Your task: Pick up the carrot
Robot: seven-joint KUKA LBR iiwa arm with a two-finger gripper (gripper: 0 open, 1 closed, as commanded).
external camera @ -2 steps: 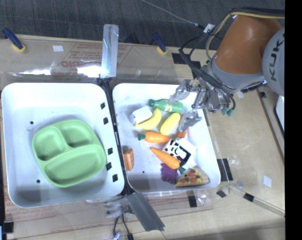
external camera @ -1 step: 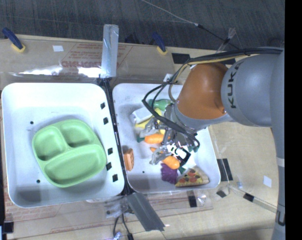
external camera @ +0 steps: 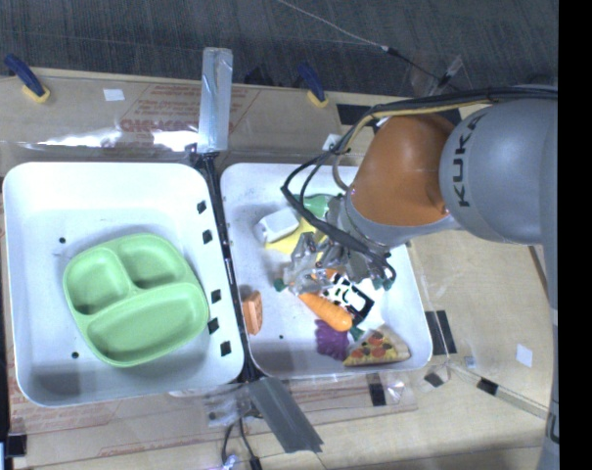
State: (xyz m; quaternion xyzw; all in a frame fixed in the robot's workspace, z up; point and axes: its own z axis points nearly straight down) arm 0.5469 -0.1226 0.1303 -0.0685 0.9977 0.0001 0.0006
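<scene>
The orange carrot (external camera: 327, 309) lies in the right bin (external camera: 413, 306), near its middle, pointing toward the lower right. My gripper (external camera: 313, 270) hangs low over the bin just above and to the left of the carrot's thick end, under the orange wrist band (external camera: 403, 179). A black-and-white tag on the gripper sits right beside the carrot. The arm hides the bin's right back part.
Around the carrot lie a purple grape bunch (external camera: 330, 339), a pizza slice (external camera: 377, 349), a small orange piece (external camera: 251, 311), a white block (external camera: 276, 226), a yellow item (external camera: 301, 247) and a green item (external camera: 318, 204). The left bin (external camera: 41, 204) holds a green divided plate (external camera: 134, 297).
</scene>
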